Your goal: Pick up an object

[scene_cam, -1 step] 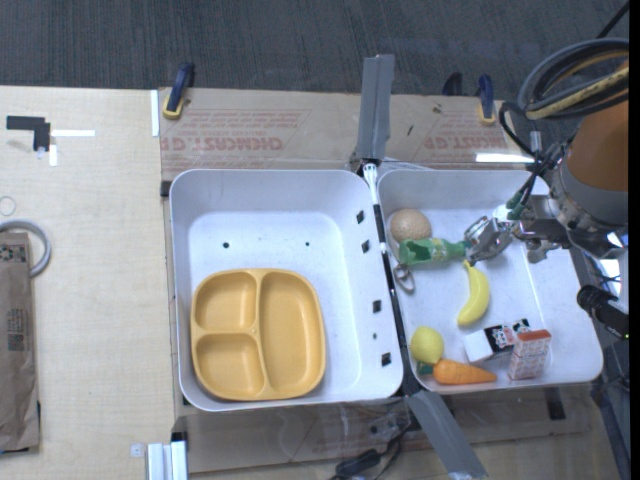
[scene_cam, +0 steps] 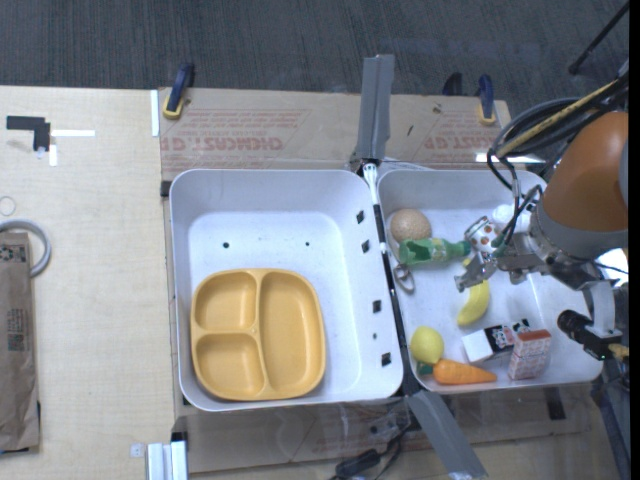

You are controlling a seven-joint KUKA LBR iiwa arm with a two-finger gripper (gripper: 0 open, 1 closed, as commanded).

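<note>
Arm [scene_cam: 590, 183] reached into right bin [scene_cam: 440, 183] | jaws hovered above banana [scene_cam: 474, 304], state could not be told | banana lay mid-bin, near green bottle [scene_cam: 432, 252] | advice: centre over banana, descend straight, avoid bottle, close across its narrow width.

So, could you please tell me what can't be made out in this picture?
- Gripper: too small and cluttered in the camera view to tell whether it holds anything.
- Arm: cut off by the right edge.
- Box print: too small to read.
- Brown bag: cut off by the left edge.
</note>
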